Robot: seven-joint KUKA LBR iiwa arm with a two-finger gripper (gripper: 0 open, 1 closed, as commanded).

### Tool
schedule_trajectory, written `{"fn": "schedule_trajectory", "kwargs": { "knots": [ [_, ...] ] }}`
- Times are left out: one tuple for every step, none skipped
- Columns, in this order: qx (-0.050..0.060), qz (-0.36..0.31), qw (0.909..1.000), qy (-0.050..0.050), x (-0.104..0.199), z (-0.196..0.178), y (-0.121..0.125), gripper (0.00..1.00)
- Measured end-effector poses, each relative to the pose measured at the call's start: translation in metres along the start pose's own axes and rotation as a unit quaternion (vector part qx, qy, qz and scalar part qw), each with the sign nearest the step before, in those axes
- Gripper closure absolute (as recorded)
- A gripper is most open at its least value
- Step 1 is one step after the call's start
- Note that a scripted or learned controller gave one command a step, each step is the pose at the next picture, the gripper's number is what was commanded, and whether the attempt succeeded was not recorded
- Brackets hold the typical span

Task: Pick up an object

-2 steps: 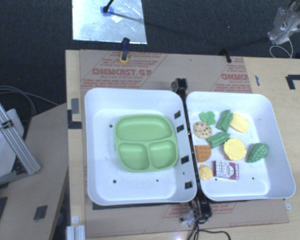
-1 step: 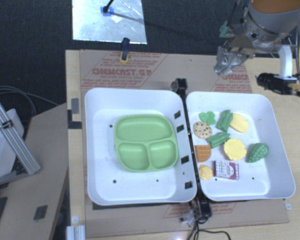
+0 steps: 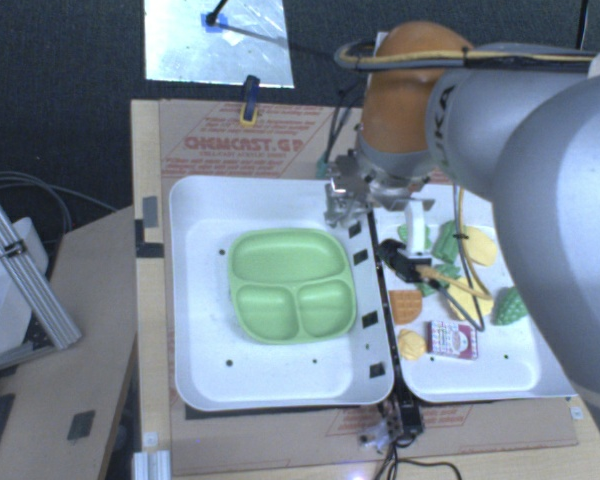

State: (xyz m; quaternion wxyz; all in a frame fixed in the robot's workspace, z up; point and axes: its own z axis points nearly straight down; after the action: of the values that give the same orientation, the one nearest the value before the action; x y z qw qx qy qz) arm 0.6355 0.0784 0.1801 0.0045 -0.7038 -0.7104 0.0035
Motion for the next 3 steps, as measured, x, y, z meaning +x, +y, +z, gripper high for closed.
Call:
{"fn": "schedule_trajectory", "kwargs": {
  "knots": [
    [-0.004, 0.001, 1.0000, 0.000, 0.031, -0.013, -0.074, 1.00],
    [-0.009, 0.006, 0.9999, -0.002, -0.027, -0.041, -0.031, 1.00],
    [-0.003, 0.000, 1.0000, 0.000, 0.042, 0.061, -0.012, 1.00]
  ]
}}
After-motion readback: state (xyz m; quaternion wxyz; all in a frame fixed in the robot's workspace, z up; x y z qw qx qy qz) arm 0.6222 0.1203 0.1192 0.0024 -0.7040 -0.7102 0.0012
